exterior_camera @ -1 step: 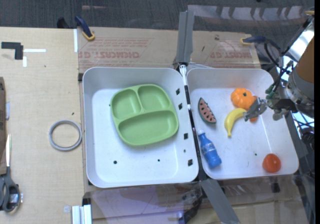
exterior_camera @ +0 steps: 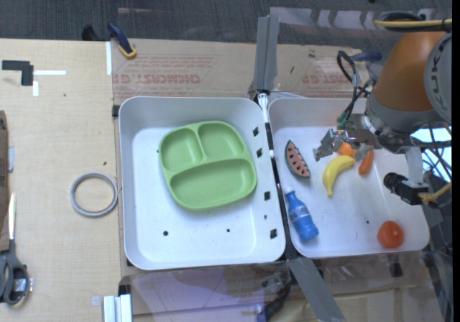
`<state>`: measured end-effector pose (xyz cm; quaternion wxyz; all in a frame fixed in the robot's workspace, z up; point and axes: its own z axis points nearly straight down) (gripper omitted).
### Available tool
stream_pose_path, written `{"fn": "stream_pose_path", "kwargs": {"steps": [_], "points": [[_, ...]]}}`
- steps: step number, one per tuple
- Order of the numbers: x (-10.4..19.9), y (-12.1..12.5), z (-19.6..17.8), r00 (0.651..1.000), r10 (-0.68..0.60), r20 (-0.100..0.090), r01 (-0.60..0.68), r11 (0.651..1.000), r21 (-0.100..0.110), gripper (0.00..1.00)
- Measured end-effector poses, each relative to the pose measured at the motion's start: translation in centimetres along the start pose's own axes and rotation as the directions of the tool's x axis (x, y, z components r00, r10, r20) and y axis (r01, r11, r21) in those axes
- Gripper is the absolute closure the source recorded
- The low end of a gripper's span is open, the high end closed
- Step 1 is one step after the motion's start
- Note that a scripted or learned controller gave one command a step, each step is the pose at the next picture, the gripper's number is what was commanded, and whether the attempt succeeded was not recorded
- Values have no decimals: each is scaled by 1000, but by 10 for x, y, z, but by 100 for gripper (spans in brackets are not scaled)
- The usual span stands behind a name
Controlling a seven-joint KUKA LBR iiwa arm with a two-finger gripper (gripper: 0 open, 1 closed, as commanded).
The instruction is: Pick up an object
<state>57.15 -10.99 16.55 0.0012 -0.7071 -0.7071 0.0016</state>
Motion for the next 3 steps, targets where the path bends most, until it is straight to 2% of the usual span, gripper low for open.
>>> {"fn": "stream_pose_path", "kwargs": {"steps": [1, 2, 3], "points": [[-33, -6, 75, 1000, 2, -1, -2, 1000, -1, 0], [-34, -7, 66, 1000, 7, -1, -7, 1000, 1, 100], [34, 75, -74, 1000, -3, 1, 3, 1000, -3, 100]]}}
